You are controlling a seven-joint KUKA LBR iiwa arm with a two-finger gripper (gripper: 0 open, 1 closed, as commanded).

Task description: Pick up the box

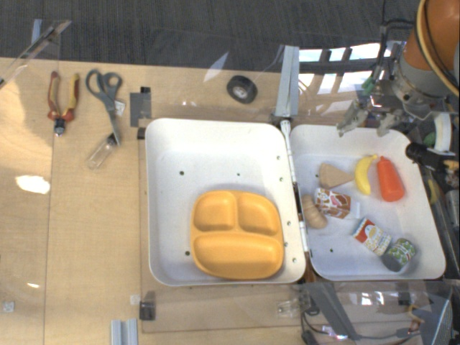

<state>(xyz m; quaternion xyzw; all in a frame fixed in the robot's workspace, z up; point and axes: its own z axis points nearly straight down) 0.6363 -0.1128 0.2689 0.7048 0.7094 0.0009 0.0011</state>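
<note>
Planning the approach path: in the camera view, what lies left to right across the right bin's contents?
Potato → patterned box → banana → carrot → can

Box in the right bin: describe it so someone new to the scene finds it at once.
Look in the right-hand shallow white bin, toward its lower right part. The small red-and-white printed carton box lies there tilted, just left of a green-labelled tin can. Unlike the yellow banana and orange carrot-shaped toy above it, it is flat-sided with printed faces.
</note>
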